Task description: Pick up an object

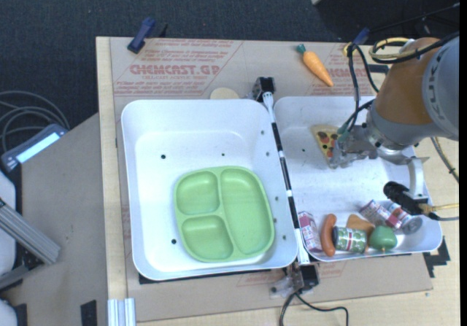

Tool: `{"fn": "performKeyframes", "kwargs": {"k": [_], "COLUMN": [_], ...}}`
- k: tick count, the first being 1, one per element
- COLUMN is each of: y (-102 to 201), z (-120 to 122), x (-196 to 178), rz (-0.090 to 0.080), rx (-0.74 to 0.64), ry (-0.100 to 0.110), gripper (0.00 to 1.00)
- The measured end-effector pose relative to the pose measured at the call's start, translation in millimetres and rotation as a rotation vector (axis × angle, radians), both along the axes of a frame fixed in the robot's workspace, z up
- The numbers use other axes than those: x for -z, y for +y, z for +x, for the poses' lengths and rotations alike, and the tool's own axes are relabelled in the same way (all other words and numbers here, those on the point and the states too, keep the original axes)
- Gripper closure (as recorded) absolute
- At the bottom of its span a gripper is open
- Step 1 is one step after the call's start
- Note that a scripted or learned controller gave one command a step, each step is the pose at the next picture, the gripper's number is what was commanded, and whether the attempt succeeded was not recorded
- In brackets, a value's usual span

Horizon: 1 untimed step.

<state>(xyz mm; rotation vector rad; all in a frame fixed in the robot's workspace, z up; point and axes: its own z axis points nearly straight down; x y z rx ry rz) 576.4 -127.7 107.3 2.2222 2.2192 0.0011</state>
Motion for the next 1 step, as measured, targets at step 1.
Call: {"fn": "performKeyframes", "kwargs": {"k": [1], "y": [0.1], "z": [0.4], "x": [-10.0], "rz": [-0.001], "rx": [0.001], "ry": [-0.002], "gripper": [1.00]}}
